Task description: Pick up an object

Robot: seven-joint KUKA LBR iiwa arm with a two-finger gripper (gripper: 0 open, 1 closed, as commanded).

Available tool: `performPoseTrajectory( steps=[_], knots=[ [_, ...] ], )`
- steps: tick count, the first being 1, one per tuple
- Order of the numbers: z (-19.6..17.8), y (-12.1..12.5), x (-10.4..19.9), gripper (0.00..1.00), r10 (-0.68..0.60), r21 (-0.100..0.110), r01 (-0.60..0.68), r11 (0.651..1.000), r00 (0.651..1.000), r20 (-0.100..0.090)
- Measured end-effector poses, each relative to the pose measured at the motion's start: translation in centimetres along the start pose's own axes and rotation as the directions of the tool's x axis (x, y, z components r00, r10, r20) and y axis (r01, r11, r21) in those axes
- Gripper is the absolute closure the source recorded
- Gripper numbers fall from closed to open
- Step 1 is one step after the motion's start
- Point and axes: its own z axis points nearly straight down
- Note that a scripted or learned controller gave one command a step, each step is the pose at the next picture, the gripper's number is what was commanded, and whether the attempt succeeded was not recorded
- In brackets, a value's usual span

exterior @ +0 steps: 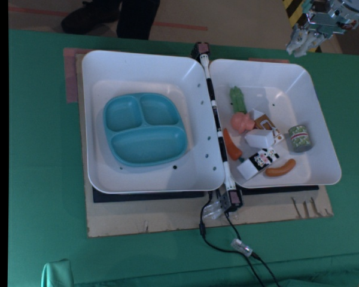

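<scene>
Hanging up past the far right corner of the right bin (323, 160), the pincer (299, 45) sits over the green table (42, 160) with nothing between its fingers (can't tell how wide they stand, too small and blurry from here). All the pickable stuff is below it and a bit to its left in the picture, piled in that right bin. Closest to the pincer is a green toy (237, 99), then a pink lump (242, 122) touching a small brown-and-white box (265, 123). Further down are a white carton (259, 139), an orange carrot-like piece (231, 144), a black-and-white spotted box (258, 162) and a sausage (279, 168) nearest the front edge. A little green can (300, 137) lies apart, almost straight below the pincer. Way off to its left, the left bin (107, 70) holds a blue divided plate (145, 129).
</scene>
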Motion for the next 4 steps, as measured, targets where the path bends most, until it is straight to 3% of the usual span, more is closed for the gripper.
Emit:
performPoseTrajectory(
  steps=[1, 2, 3, 4],
  knots=[
    [-0.6, -8.3, 0.6, 1.0, -0.001, 0.001, 0.001, 1.0, 1.0, -0.003],
    [-0.7, -0.3, 0.2, 1.0, -0.002, 0.0, 0.002, 1.0, 1.0, -0.004],
    [0.1, -4.3, 0.1, 1.0, -0.001, 0.002, 0.001, 1.0, 1.0, -0.003],
    [-1.0, -12.3, 0.0, 1.0, -0.001, 0.002, 0.001, 1.0, 1.0, -0.003]
  ],
)
